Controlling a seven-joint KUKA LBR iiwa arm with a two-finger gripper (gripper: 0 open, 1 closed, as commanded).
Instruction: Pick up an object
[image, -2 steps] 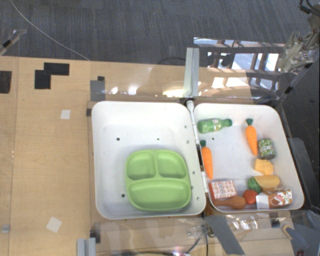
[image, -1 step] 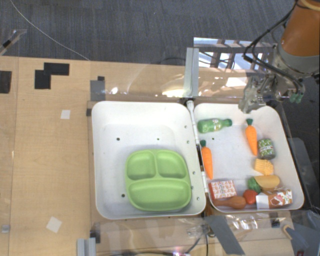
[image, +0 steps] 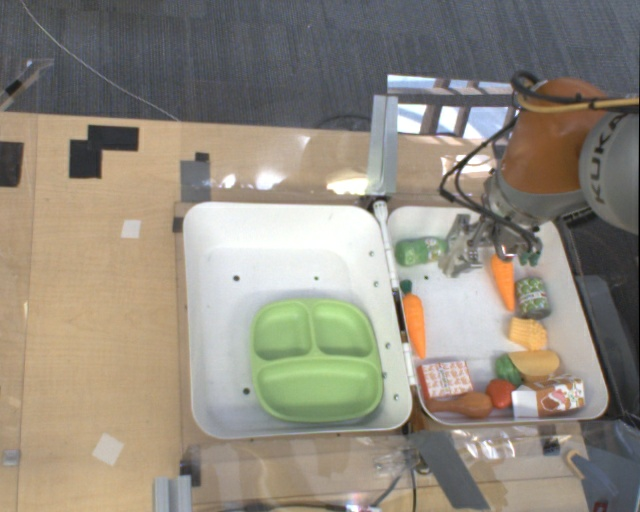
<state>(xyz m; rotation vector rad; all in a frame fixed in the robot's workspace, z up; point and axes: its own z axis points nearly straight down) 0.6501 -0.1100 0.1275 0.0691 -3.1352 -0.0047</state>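
Note:
My gripper (image: 462, 252) hangs low over the back of the right bin (image: 460, 335), under the orange wrist band. Its fingers point down just right of a green bottle (image: 418, 251) lying on its side. An orange carrot (image: 503, 281) lies just right of the gripper. A second carrot (image: 413, 322) lies by the bin's left wall. Nothing shows between the fingers.
The right bin also holds a green speckled item (image: 531, 297), a yellow corn piece (image: 527, 332), a cheese wedge (image: 535, 362), a red patterned box (image: 445, 380), a tomato (image: 500, 393) and a small carton (image: 548, 398). A green divided plate (image: 316, 359) sits in the left bin (image: 230, 300).

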